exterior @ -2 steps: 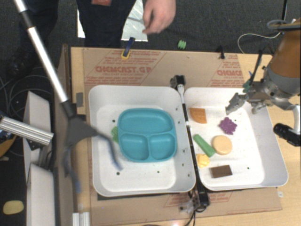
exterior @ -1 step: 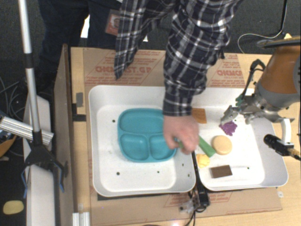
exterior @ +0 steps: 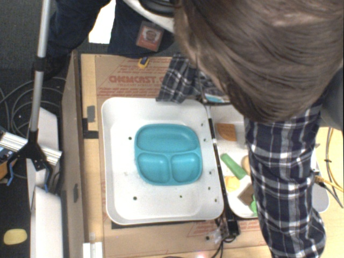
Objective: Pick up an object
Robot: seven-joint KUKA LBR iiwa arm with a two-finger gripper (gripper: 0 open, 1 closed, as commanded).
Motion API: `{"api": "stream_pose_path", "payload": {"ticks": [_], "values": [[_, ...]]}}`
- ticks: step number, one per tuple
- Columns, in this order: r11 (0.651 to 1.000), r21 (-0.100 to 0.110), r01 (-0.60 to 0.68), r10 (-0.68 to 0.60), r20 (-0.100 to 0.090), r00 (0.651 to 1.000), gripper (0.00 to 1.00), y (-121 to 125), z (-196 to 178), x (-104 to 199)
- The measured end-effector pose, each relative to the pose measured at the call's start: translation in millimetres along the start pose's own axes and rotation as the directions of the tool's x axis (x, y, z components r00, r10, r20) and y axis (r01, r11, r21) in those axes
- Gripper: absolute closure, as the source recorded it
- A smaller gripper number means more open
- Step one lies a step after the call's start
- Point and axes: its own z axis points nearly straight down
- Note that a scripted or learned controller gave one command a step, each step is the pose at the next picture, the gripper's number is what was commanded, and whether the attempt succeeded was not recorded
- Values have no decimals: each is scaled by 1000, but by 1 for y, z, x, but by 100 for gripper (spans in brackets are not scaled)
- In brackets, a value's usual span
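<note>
You are looking down on two bins sitting side by side: the left bin [exterior: 115,160] is holding a divided tray [exterior: 167,153] at its centre, and the right bin [exterior: 236,206] is lying at three o'clock from it, touching along one edge. A person's head [exterior: 263,42] and torso [exterior: 287,176], reaching in from one o'clock, are covering most of the right bin.
</note>
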Motion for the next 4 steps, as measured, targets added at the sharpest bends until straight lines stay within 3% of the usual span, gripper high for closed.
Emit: {"api": "stream_pose_path", "payload": {"ticks": [1, 2, 3, 4], "values": [[1000, -8, 5, -5, 0, 1000, 0, -69, -115, 39], [1000, -5, -6, 6, 4, 1000, 0, -61, 2, -52], [1000, -10, 12, -12, 1, 1000, 0, 6, -4, 11], [1000, -9, 5, -5, 1, 1000, 100, 4, -14, 7]]}}
